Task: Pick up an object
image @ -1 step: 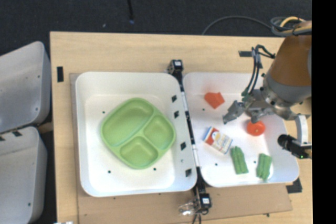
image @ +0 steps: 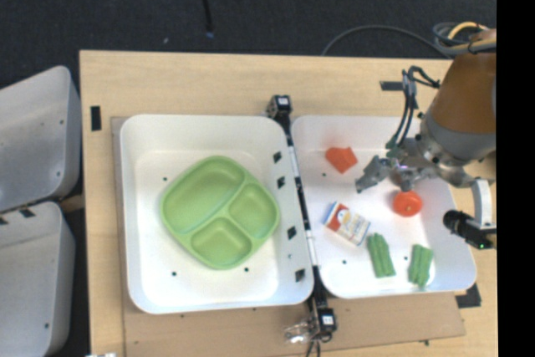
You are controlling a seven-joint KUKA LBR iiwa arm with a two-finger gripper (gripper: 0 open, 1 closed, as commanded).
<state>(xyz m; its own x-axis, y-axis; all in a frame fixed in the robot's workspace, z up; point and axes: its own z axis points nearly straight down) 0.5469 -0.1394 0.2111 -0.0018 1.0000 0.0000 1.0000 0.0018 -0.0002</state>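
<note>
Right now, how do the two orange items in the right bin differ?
The orange block looks angular and flat-sided; the orange round piece looks rounded. The block sits farther up the right bin, apart from the gripper; the round piece sits just below the wrist, nearer the arm. Both are orange and lie loose on the bin floor.
</note>
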